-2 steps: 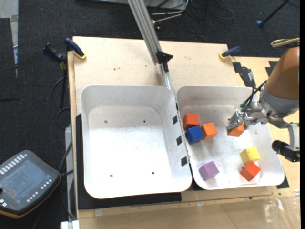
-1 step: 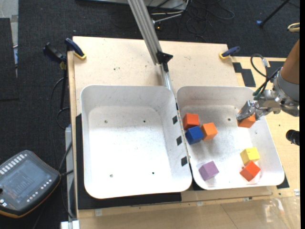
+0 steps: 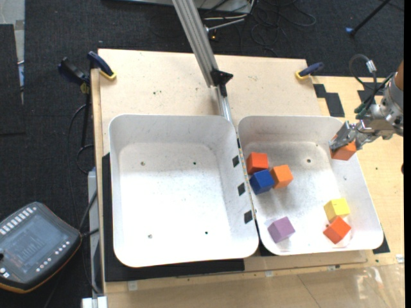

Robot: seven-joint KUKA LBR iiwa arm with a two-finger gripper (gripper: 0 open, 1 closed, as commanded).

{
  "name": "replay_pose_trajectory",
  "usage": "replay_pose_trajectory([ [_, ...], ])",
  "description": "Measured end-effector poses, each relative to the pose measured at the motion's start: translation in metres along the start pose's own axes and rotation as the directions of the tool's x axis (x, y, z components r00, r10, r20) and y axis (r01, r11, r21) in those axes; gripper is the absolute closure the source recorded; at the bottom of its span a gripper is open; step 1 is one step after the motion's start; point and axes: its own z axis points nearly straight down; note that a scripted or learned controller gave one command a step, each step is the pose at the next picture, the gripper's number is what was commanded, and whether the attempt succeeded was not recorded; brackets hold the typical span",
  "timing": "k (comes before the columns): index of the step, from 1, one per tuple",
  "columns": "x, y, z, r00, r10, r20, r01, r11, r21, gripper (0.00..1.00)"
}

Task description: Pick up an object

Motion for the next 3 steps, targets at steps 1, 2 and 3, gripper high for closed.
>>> replay_pose_trajectory([
  [1,0.057,0.002,-0.002,1.0,-0.005,-0.005,0.005,1.0,0.007,1.0],
  [2,0.105,-0.004,0.015,1.0,-0.005,-0.005,0.005,1.0,0.009,1.0],
  [3,0.155,0.002,0.031,1.0,-0.005,-0.005,0.005,1.0,0.01,1.0],
])
